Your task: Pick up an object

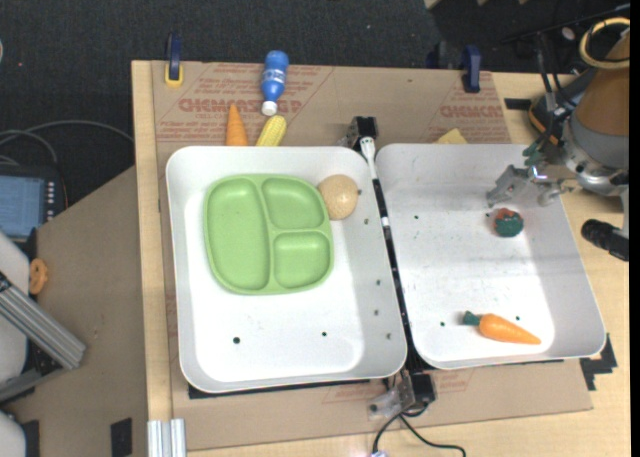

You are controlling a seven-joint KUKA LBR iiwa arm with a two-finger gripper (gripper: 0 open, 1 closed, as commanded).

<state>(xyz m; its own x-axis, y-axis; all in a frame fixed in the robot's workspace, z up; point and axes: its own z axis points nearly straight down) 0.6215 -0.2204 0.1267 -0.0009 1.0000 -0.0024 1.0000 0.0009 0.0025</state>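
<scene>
On the left, a green divided plate (268,233) fills the left bin (200,335), with a tan ball (339,195) touching its rim at 2 o'clock. Behind that bin, at 12 o'clock on the bench (150,135), lie a small carrot (235,127), a corn cob (271,130) and a blue-capped bottle (273,81); red print on the board seems to read "CHEMGLASS", though it is blurred. In the right bin (450,255), a toy carrot (507,329) lies at 6 o'clock, and a small red-and-green object (508,223), the likely target, sits at 2 o'clock. The jaws (528,185) hover just above it, apart and holding nothing, seemingly lined up for a descent.
</scene>
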